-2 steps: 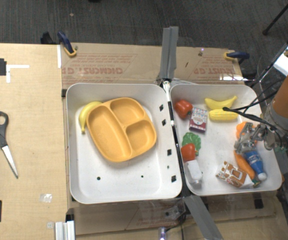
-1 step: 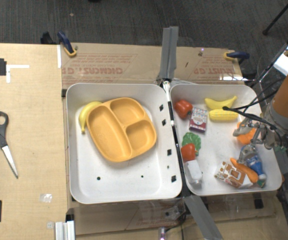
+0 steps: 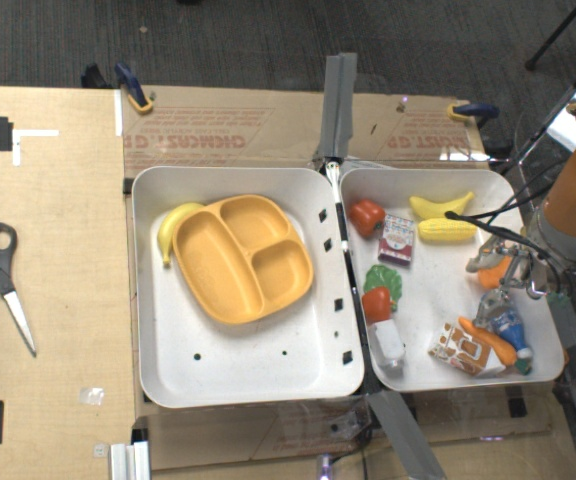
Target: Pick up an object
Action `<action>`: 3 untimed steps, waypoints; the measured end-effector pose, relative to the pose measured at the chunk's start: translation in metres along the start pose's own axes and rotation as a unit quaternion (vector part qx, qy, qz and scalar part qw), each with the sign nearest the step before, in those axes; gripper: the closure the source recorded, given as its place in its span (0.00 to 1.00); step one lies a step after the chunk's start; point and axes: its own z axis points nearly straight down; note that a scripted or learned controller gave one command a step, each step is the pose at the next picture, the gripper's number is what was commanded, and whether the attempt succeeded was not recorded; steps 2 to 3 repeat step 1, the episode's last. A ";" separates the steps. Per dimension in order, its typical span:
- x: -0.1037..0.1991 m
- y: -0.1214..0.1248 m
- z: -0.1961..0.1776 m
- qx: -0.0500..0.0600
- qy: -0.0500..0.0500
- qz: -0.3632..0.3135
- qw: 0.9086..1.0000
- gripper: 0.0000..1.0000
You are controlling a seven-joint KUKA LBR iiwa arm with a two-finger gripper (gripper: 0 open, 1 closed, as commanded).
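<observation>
The carrot (image 3: 496,343) lies in the right bin (image 3: 438,363), near its right edge, just below the gripper (image 3: 498,286) and slightly nearer; its long axis slants left-far to right-near; whether the gripper is clamped or spread I cannot tell.

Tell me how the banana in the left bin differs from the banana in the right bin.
The left bin banana lies curved along the orange divided plate, partly hidden by its rim; the right bin banana lies in full view, above the corn cob. The left one runs roughly up and down the view; the right one runs across it. Both are yellow and curved.
</observation>
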 end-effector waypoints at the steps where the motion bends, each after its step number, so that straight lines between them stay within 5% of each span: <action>1: 0.000 0.001 -0.008 0.000 0.000 -0.001 1.000 1.00; 3: 0.000 0.001 -0.008 0.000 0.000 -0.001 1.000 1.00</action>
